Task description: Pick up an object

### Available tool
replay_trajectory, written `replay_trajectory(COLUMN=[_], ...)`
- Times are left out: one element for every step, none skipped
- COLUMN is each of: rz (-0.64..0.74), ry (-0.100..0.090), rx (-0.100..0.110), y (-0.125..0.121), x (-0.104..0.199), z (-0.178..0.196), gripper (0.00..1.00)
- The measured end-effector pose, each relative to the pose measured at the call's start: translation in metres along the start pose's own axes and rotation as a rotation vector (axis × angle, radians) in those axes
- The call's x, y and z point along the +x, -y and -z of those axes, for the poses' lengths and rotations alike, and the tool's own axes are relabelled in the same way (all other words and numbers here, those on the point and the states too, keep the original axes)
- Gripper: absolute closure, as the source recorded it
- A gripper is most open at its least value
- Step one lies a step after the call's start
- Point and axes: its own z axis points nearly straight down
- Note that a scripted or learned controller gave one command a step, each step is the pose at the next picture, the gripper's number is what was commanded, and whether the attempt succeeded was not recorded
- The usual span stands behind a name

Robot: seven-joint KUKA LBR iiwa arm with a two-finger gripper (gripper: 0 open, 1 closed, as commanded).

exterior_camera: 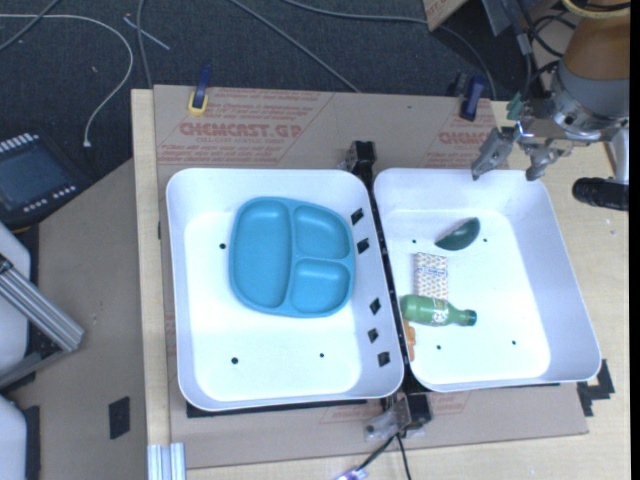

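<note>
Up at the far right corner of the right bin [560, 353] we find the gripper [512, 164], hanging from the grey arm [596, 78] with its orange band [600, 28]; its two fingers [490, 158] are spread apart with nothing between them, so we call it released; it sits over the bin's back rim, well apart from everything inside. In that right bin we see three things grouped toward the left-centre: a dark teal piece [460, 234] lying farthest back, its kind too unclear for us to name; a small patterned packet [431, 273] just in front of it; and a green bottle [438, 313] lying on its side nearest the front, its cap end pointing right, close against the packet's lower edge, though we cannot tell if they touch. A thin orange item [410, 340] lies by the bin's left wall, just below the bottle, too small for us to identify. In the left bin [200, 268] we see a blue tray [292, 256] with three compartments, lying flat near the middle and somewhat toward the back. Both bins rest side by side on a cardboard sheet [300, 118] with red print, held at its back edge by two blue clamps [200, 92]; loose cables [120, 28] trail over the dark floor behind.
</note>
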Motion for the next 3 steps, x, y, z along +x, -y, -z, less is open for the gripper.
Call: replay_trajectory(rz=[0.003,0.002,0.002], ry=[0.003,0.001,0.001], rx=[-0.014,-0.009,-0.008], y=[-0.002,-0.008,0.0], x=[0.0,-0.005,-0.008], z=[0.009,-0.05,-0.097], gripper=[0.0,0.0,0.0])
